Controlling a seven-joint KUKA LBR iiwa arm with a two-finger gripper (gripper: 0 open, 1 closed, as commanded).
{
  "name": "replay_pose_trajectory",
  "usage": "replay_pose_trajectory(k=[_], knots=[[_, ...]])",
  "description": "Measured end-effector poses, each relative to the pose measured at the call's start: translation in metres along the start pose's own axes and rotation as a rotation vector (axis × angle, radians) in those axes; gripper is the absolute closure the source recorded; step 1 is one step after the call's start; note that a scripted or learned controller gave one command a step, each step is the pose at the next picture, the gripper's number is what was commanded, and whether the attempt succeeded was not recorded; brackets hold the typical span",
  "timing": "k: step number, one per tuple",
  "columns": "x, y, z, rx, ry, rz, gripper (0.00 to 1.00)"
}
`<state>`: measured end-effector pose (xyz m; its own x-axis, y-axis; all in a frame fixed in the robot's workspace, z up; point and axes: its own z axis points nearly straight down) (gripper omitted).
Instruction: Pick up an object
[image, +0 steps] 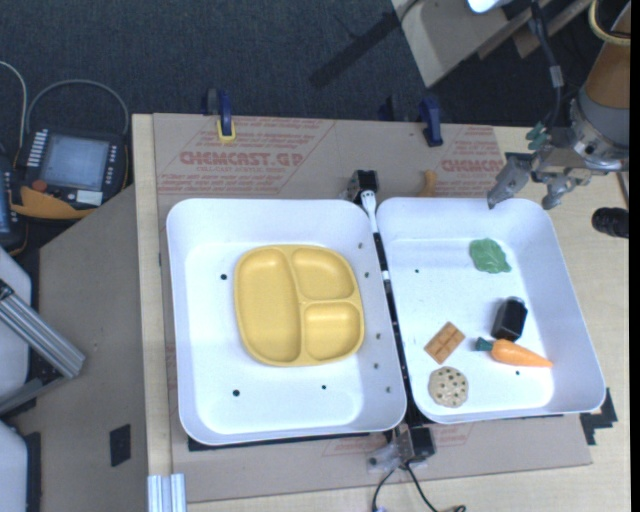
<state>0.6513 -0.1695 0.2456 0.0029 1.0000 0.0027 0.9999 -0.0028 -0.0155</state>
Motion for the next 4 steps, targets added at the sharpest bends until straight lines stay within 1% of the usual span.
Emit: replay_pose_trajectory(k=[1, 2, 4], knots=[[0.001, 0.002, -0.009, -0.015, -0.003, -0.003, 0.00], [-0.002, -0.007, 0.046, -0.010, -0.002, -0.002, 0.00], [-0.011, 0.010, 0.155, -0.009, -0.001, -0.004, 0.00]])
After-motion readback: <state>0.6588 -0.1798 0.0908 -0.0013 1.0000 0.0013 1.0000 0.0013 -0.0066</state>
